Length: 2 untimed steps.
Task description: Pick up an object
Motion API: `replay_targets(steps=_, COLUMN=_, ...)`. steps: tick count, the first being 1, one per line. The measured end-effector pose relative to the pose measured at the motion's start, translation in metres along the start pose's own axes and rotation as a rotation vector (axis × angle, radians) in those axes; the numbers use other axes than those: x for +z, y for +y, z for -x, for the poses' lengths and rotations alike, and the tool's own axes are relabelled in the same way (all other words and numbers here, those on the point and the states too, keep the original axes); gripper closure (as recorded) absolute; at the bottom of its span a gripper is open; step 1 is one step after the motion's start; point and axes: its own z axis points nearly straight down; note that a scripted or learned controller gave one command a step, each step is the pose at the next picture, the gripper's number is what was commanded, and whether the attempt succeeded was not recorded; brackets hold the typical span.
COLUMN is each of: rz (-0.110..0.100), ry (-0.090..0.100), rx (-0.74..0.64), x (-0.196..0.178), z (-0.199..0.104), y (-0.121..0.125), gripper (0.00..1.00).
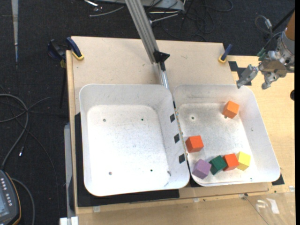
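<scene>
Toward the far right of the right-hand shallow white bin (pixel 262 139) sits an orange cube (pixel 230 109), apart from the other blocks. Nearer the bin's middle, beside the divide between the bins, lies a red-orange cube (pixel 194 143). Along the near edge four more blocks run in a close row: a purple cube (pixel 202 168), a dark green cube (pixel 218 164), a second red-orange cube (pixel 231 161) and a yellow cube (pixel 243 160), each touching or just beside its neighbour.

Above the bin's far right corner hangs the grey two-finger gripper (pixel 258 78), outside the rim and well apart from every block. Its jaws stand spread, with nothing between them; one finger (pixel 245 76) points toward the bin corner.

Left of all this, the left-hand shallow white bin (pixel 89 139) lies flush against the first. Both rest on the pale wooden desk (pixel 117 60), where yellow-tipped clamps (pixel 75 49) and (pixel 225 54) grip the far edge, and a slanted metal pole (pixel 140 22) runs down toward the bins' shared border.
</scene>
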Motion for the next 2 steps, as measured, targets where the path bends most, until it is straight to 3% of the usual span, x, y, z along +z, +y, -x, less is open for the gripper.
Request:
replay_targets(steps=1, rz=-0.013, ry=0.013, rx=0.000, x=0.191, z=0.009, y=0.040, gripper=0.00)
replay_targets(steps=2, rz=0.003, ry=0.000, rx=-0.002, x=0.186, z=-0.032, y=0.002, gripper=0.00)
